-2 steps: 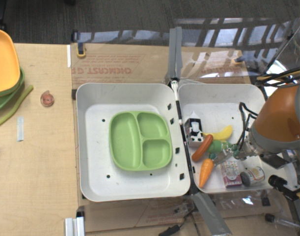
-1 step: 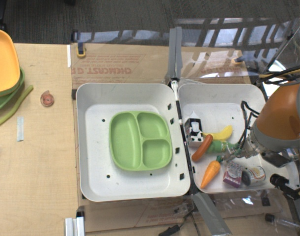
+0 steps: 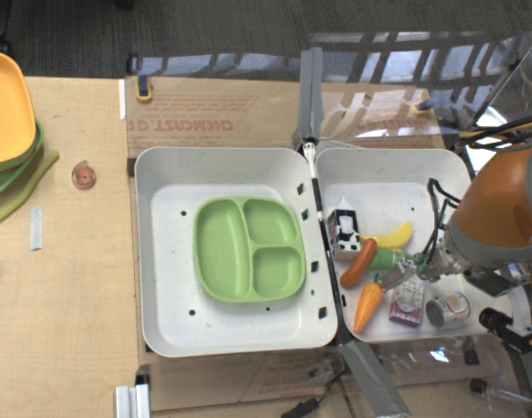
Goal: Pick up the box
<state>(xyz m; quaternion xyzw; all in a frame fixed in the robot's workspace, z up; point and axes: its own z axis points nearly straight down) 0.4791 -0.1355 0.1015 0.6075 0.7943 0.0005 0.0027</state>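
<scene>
We see two shallow white bins side by side on the wooden surface [image 3: 74,320]. The left white bin [image 3: 161,181] holds a pale green three-compartment plastic plate [image 3: 248,249], which lies flat near the bin's middle, its one long compartment toward the bin's left wall and two smaller ones toward the right wall.

The right white bin [image 3: 379,168] holds a cluster of small things in its near half. A small black-and-white box [image 3: 345,230] stands just beside the bin's left wall, about midway along it; this looks to be the box of the task. Touching it on the near side lies a red-orange toy sausage or pepper [image 3: 358,262], tilted. A yellow toy banana [image 3: 393,233] lies to the right of the box, with a green toy piece [image 3: 383,258] just below it. An orange toy carrot [image 3: 367,306] points toward the bin's near-left corner. A small purple-and-white packet [image 3: 407,304] lies near the near wall, and a small round tin or can [image 3: 448,308] lies on its side to the right of it.

The grey arm with its orange band [image 3: 502,200] reaches over the right bin's right wall. Its gripper [image 3: 414,268] hangs low among the things, between the green piece and the packet, apart from the box. We cannot tell how its fingers stand
</scene>
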